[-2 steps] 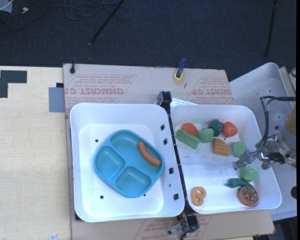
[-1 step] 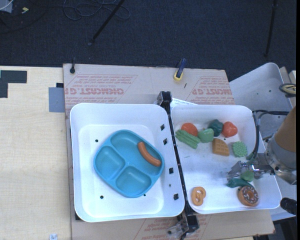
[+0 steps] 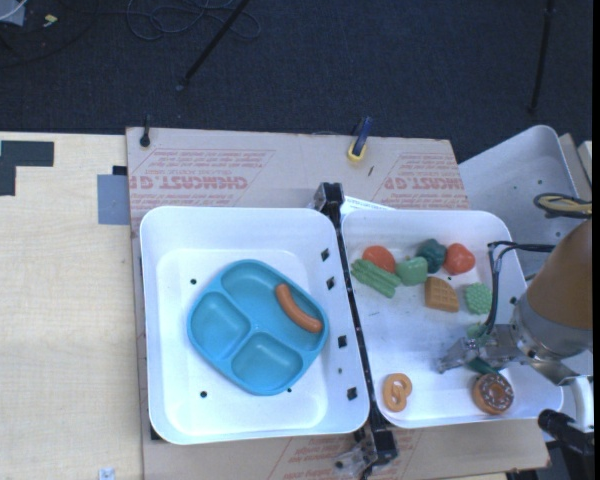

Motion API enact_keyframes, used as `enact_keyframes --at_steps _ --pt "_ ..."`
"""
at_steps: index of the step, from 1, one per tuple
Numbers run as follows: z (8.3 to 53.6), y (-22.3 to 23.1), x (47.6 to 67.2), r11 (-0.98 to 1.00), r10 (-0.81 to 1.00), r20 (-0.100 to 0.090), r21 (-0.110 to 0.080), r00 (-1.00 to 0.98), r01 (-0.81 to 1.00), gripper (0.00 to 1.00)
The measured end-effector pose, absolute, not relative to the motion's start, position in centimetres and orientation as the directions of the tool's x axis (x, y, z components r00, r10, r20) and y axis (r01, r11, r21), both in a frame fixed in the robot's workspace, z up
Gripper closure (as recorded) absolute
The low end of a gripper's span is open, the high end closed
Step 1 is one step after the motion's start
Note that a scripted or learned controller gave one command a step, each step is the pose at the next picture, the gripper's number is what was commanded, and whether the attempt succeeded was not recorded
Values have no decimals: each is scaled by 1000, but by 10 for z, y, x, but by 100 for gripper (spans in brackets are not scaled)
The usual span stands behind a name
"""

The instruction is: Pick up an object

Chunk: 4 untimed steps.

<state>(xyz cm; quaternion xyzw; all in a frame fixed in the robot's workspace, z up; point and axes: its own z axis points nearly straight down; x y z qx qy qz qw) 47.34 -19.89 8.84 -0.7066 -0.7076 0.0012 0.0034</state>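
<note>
From the overhead camera view, the bench (image 3: pixel 60 298) carries two white bins side by side. The left bin (image 3: pixel 170 258) holds a blue divided plate (image 3: pixel 242 340) with a toy sausage (image 3: pixel 299 307) lying across its far right compartment. The right bin (image 3: pixel 380 233) holds small play-food pieces: a red-orange piece (image 3: pixel 379 258), a green ridged piece (image 3: pixel 375 278), a dark teal piece (image 3: pixel 431 253), a red piece (image 3: pixel 460 258), a tan waffle-like piece (image 3: pixel 441 294), a pretzel (image 3: pixel 396 391) near the front edge and a chocolate doughnut (image 3: pixel 493 394) at the front right corner. The pincer (image 3: pixel 463 356) sits low in the right bin, just beside the doughnut; whether it is wide or narrow I cannot tell. The doughnut looks light, rigid and smooth, probably slippery plastic; gripping across its outer rim seems soundest
</note>
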Motion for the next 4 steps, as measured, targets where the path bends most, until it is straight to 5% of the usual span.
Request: enact_keyframes --at_steps 1,2,4 --pt "87 -199 473 -4 1000 2 -3 4 1000 0" --pt "99 -201 473 -9 1000 2 -1 9 1000 100" --pt "214 -193 486 1 1000 -1 4 -1 1000 100"
